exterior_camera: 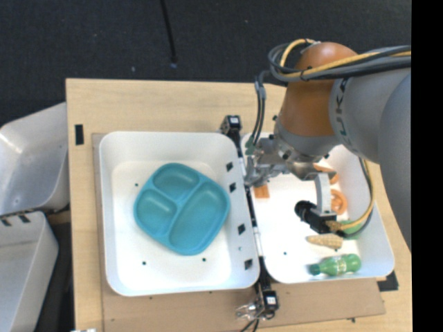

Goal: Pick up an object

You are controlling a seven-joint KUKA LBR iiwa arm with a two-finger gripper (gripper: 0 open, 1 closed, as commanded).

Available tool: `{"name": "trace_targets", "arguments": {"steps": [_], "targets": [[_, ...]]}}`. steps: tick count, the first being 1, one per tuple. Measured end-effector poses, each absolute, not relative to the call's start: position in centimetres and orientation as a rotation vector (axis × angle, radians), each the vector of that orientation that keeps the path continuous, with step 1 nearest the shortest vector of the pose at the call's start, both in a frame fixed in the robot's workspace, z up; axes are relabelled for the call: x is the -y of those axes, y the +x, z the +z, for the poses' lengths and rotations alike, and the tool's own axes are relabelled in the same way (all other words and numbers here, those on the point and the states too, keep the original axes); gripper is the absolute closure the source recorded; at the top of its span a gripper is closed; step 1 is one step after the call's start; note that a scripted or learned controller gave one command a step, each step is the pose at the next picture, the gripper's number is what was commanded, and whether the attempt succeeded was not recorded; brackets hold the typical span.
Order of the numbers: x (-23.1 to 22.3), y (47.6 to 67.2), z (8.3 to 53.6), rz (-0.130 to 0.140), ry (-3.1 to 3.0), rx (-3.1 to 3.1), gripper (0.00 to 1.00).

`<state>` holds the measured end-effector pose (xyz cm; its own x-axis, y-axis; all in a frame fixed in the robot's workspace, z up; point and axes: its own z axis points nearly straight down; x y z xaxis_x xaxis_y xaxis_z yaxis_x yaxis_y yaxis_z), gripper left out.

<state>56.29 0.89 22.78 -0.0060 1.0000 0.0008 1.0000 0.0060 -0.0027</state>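
My gripper [257, 173] hangs low over the left edge of the right bin [291, 268], close to the divider between the bins. A small orange block [261, 192] lies just below it on the bin floor; whether they touch is unclear. An orange ring-shaped thing [338, 200] lies further right, partly behind the wrist. A tan, elongated object [324, 241] and a green bottle [336, 264] on its side rest near the bin's front right corner.
The left bin [118, 254] holds a blue divided plate [181, 208] near its middle. The bulky grey and orange arm [325, 109] covers the back of the right bin. Small black clips [231, 124] line the divider.
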Motion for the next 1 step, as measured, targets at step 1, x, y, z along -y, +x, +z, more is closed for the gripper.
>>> {"name": "trace_targets", "arguments": {"steps": [1], "targets": [[-6.57,57.9,23.28,-0.003,-2.213,2.23,1.0]]}}
